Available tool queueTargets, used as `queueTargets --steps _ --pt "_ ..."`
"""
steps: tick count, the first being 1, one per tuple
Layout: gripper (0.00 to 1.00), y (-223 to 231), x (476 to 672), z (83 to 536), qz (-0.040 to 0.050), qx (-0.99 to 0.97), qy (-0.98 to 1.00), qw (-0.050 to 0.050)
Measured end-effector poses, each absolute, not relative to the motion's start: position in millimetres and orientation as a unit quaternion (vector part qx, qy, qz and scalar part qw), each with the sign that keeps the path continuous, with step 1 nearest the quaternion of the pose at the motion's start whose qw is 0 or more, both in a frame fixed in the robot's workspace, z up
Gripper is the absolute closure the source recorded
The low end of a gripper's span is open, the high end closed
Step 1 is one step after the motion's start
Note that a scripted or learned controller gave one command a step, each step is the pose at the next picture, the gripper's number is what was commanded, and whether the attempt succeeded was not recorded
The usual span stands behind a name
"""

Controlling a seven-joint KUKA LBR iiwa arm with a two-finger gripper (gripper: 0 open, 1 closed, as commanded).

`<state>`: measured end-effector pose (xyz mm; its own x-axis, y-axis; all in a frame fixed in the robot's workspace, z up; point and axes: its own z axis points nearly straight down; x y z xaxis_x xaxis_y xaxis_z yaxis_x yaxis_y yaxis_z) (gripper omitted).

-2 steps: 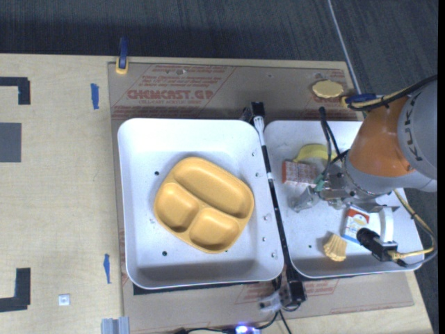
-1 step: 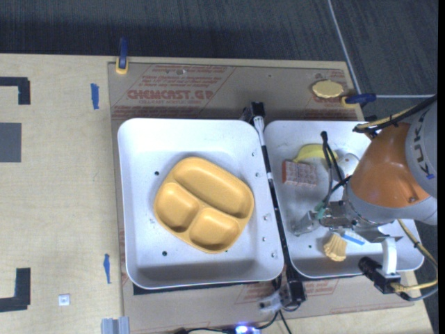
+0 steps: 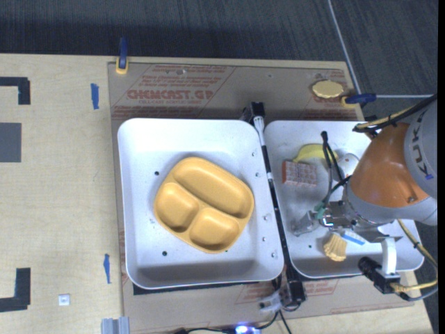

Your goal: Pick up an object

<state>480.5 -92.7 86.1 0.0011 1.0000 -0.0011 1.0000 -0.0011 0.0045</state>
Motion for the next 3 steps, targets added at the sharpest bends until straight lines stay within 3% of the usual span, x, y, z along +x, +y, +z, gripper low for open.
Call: queueTargets --steps 1,2,3 --pt "1.00 -93 482.5 97 0.0028 0.708 0.706 0.005" --pt "0.00 -93 482.4 97 0.0027 0.708 0.706 0.005" --pt "0.00 -94 480.1 86 0.0010 0.707 0.707 0.000"
